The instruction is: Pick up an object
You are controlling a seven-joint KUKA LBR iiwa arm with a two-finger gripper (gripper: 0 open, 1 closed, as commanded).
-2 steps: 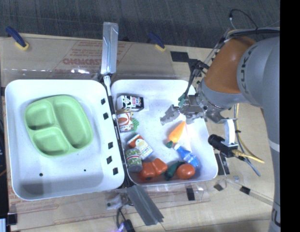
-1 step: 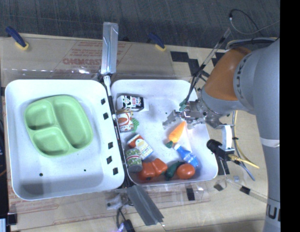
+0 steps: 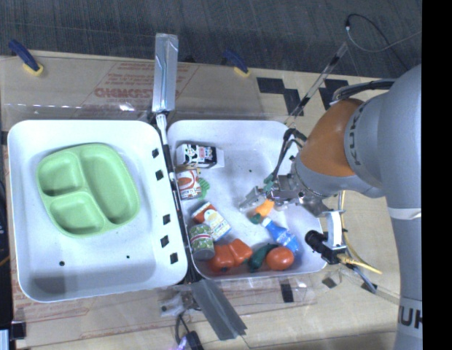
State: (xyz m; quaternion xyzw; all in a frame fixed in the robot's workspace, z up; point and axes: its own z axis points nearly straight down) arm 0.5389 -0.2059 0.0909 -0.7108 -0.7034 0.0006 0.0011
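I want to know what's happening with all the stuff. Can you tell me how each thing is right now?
Gripper: down inside the right bin, among the toys.
Green tray: lying flat in the left bin, nothing in its compartments.
Blue bottle: lying on its side by the gripper.
Milk carton: lying on its side near the divider.
Red tomato: resting at the right bin's front wall.
Right bin: holds a cluster of toy food.

Bench (image 3: 401,217) w/ 2 white bins: left bin (image 3: 22,195), right bin (image 3: 240,133).
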